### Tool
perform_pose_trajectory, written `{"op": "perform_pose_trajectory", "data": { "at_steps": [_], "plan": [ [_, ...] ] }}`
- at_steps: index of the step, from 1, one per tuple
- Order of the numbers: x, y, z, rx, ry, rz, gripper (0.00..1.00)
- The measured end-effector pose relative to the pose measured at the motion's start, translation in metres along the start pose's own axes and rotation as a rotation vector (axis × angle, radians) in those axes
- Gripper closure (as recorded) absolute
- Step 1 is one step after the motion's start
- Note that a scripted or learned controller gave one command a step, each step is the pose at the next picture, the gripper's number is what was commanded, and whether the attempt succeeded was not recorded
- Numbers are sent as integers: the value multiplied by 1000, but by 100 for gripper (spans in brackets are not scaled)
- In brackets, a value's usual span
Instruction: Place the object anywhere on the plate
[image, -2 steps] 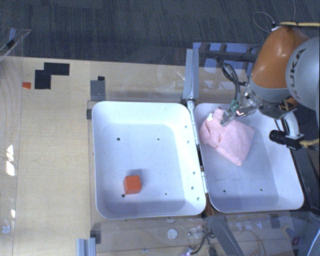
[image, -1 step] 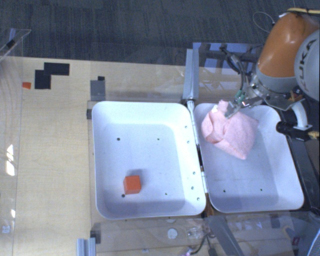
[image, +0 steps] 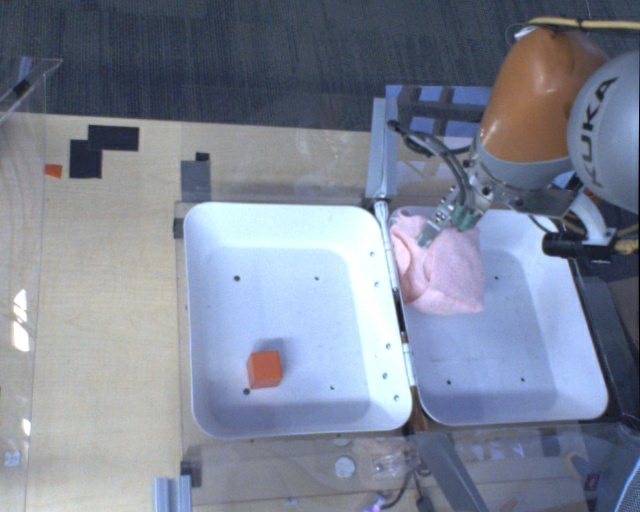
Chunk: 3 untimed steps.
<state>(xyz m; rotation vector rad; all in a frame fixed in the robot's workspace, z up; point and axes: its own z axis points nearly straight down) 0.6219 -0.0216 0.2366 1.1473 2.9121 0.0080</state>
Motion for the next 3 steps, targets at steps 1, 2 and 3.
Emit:
{"op": "perform_pose_trajectory", "data": {
  "at_steps": [1, 2, 3],
  "plan": [
    [48, 17, 11, 0, 3, -403, 100],
    [95, 41, 19, -2, 3, -749, 100],
    [143, 58, 11, -3, 3, -751, 100]
  ]
}}
